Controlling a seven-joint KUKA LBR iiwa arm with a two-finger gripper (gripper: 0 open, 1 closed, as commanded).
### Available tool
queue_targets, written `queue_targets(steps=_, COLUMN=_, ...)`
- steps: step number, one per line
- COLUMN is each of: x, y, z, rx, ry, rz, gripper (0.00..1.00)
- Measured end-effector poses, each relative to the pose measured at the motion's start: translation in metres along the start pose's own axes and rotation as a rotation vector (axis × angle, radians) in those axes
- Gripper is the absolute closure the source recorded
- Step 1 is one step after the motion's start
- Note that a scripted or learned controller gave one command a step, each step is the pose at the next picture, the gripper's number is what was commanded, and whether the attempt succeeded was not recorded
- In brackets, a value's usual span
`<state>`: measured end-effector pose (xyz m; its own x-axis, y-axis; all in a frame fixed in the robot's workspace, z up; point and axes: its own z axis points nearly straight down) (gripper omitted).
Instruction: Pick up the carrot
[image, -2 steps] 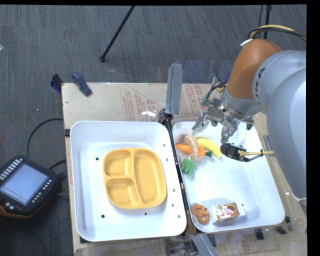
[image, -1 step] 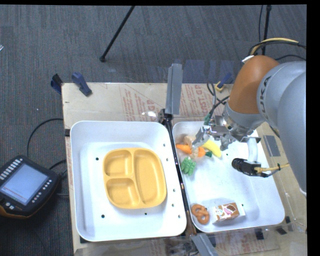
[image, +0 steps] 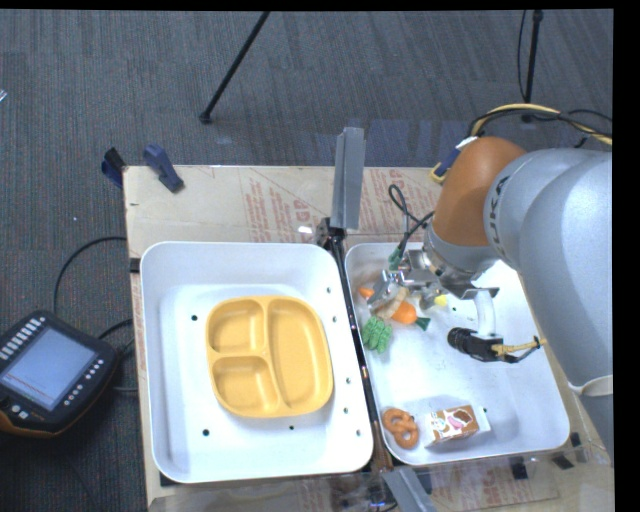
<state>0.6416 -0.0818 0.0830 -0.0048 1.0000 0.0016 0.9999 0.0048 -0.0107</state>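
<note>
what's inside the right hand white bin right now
The right bin holds an orange carrot with green leaves near its left wall, a pretzel and a small carton at the front. The gripper covers whatever lies beneath it.

Right bin (image: 520, 425): open floor at centre and toward 3 o'clock. Obstacles: carrot (image: 403, 313) crowded at 9–10 o'clock, green leafy item (image: 378, 333) touching just beside it, tool (image: 412, 283) overhead there. Pretzel (image: 401, 427) and small carton (image: 456, 423) block the 6 o'clock edge. Left bin (image: 170, 300): yellow divided plate (image: 268, 356) occupies centre; margin around it free.
</note>
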Motion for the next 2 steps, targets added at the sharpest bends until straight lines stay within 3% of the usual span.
queue_targets(steps=1, x=0.001, y=0.003, z=-0.015, rx=-0.007, ry=0.000, rz=-0.003, gripper=1.00)
queue_targets(steps=2, x=0.050, y=-0.035, z=-0.106, rx=-0.013, ry=0.001, rz=0.164, gripper=1.00)
